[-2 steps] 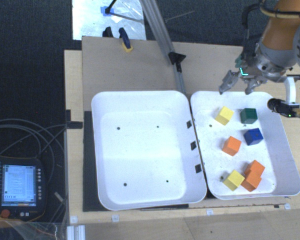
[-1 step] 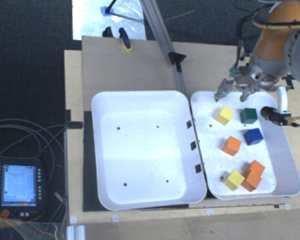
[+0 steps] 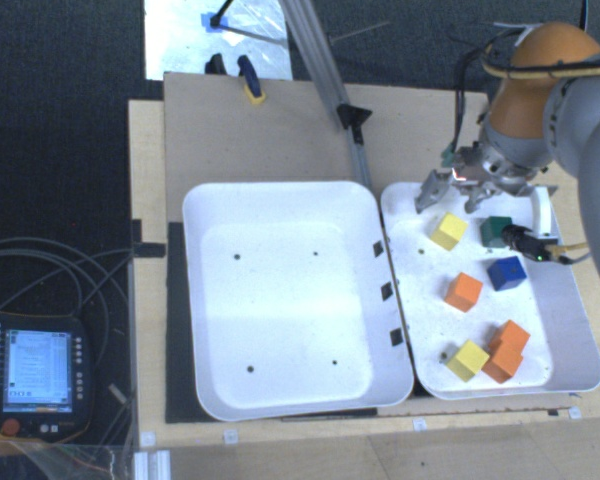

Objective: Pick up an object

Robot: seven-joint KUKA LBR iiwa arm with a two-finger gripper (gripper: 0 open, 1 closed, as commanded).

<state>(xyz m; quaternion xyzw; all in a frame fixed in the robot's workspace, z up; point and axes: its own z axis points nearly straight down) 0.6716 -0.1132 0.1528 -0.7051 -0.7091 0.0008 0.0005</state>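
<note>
The right bin holds several small blocks. A yellow block lies near its far left corner, with a green block to its right. Further forward lie a blue block, an orange block, two more orange blocks stacked close together, and a second yellow block. My gripper hangs open over the bin's far edge, just beyond the first yellow block, with nothing between its fingers.
The left bin sits beside the right one, with dark clips along the shared wall. A slanted metal pole crosses behind the bins. A teach pendant and cables lie at far left.
</note>
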